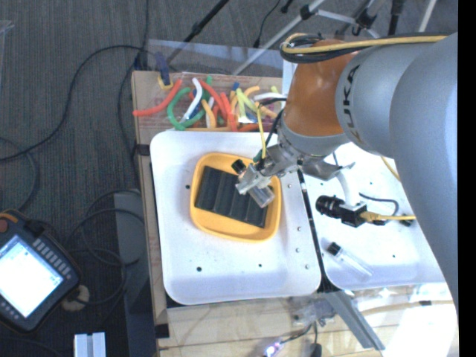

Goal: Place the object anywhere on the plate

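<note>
A yellow plate (pixel 199 216) with a dark ribbed middle lies in the left bin (pixel 178 274). My gripper (pixel 256 186) hangs low over the plate's right half, near its rim. A small black object (pixel 238 166) sits just left of the gripper, at the plate's back edge; whether it rests on the plate or touches the gripper is unclear. The grey arm with its orange band reaches in from the upper right and hides the back of the right bin (pixel 394 270).
A small clear and black pen-like item (pixel 346 259) lies near the front of the right bin. Coloured cables (pixel 201 103) are bundled on the bench behind the left bin. A handheld screen (pixel 26 277) lies on the floor at the left.
</note>
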Controlling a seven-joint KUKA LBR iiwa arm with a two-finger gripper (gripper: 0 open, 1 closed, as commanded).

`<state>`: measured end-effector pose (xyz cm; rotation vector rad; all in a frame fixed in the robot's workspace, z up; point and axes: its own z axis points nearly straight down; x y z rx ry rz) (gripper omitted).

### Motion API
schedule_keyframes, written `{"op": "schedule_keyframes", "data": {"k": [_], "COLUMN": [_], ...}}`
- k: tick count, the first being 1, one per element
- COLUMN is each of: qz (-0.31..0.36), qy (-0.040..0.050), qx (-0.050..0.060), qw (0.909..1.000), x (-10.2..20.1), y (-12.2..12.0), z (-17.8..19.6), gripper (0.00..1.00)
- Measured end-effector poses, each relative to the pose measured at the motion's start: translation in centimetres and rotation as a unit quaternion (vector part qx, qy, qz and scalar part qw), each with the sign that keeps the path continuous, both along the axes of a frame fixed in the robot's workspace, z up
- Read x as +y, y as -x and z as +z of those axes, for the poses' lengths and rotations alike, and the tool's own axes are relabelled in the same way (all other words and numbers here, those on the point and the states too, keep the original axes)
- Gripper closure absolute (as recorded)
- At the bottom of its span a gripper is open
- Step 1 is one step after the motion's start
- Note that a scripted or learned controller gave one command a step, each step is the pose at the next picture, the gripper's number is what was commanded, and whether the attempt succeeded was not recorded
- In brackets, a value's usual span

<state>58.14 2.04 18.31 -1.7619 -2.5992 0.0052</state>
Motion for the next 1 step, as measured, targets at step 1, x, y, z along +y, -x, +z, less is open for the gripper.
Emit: {"op": "schedule_keyframes", "data": {"k": [1], "qz": [0.0], "qy": [0.0], "qx": [0.0], "qw": [1.0], "x": [0.0], "y": [-0.01], "z": [0.02], "gripper": [0.0]}}
